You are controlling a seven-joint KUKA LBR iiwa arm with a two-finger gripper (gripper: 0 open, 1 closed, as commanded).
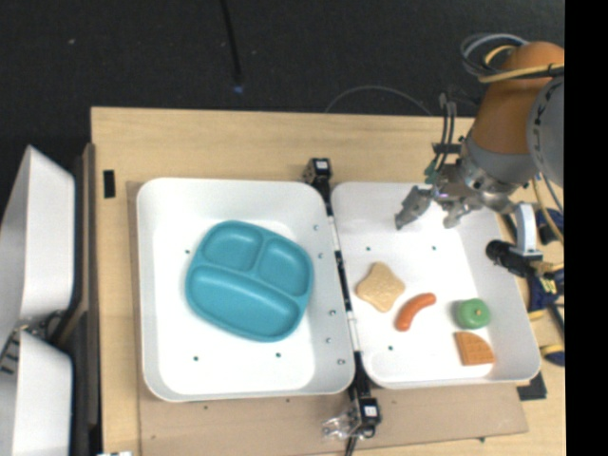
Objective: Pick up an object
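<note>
Four small food-shaped objects lie in the right shallow white bin (380, 202): a tan toast-like piece (379, 286), an orange-red sausage (414, 311), a green round piece (471, 313), an orange wedge (473, 349); the two-finger gripper (433, 211) hovers spread wide and empty above that bin's far part; a teal divided plate (249, 279) rests in the left white bin (161, 207).

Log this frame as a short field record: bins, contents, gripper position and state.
left bin: holds a blue divided plate
right bin: holds four food items
bread: left-centre of right bin
sausage: just right of the bread, lying at a slant
green item: right side, above the orange wedge
gripper: open, over the far part of the right bin, holding nothing
task status: no object picked up yet
</note>
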